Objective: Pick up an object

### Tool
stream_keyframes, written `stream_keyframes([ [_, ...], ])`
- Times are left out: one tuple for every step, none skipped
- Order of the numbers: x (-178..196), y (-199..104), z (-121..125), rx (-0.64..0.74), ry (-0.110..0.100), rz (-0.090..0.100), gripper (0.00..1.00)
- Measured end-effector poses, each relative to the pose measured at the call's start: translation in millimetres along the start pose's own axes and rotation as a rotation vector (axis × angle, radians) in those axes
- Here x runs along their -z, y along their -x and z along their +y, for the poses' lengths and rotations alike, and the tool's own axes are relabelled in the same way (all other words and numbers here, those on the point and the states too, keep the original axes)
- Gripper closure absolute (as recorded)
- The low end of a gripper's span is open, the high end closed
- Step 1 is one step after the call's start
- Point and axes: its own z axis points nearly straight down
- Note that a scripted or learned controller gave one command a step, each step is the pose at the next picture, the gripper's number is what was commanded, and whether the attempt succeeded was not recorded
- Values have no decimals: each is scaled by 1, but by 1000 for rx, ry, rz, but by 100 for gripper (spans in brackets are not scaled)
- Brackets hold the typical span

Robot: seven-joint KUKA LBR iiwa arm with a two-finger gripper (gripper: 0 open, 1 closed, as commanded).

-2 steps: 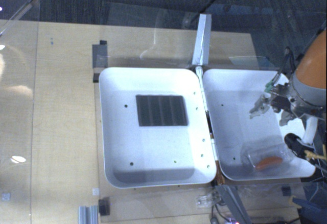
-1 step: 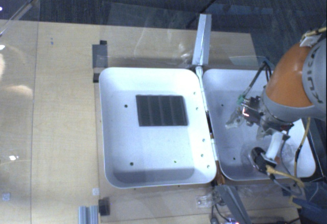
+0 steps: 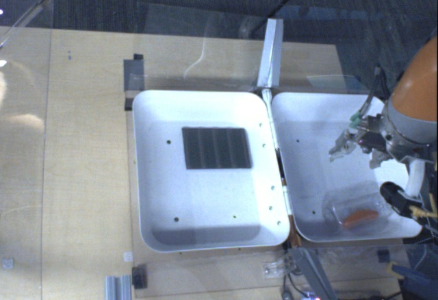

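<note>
No brand, label or legible writing appears anywhere on the table (image 3: 82, 175) or the bins. Two shallow white bins sit side by side on the pale wooden surface. The left bin (image 3: 147, 155), in the middle of the frame, holds a dark ribbed rectangular pad (image 3: 216, 148) lying flat in its upper half. The right bin (image 3: 301, 155), at the right of the frame, holds a small orange-red object (image 3: 360, 217) inside what looks like a clear wrapper or container, low in the bin near its lower right corner. The grey arm with its orange band (image 3: 417, 86) enters from the right edge, and the gripper (image 3: 354, 138) hangs over the right bin's upper right area — above the orange-red object in the frame and apart from it. Whether the jaws are parted or closed I cannot tell; nothing can be seen between them.
</note>
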Motion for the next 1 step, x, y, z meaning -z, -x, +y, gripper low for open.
stream_keyframes([
  [-128, -19, -7, 32, 9, 3, 0],
])
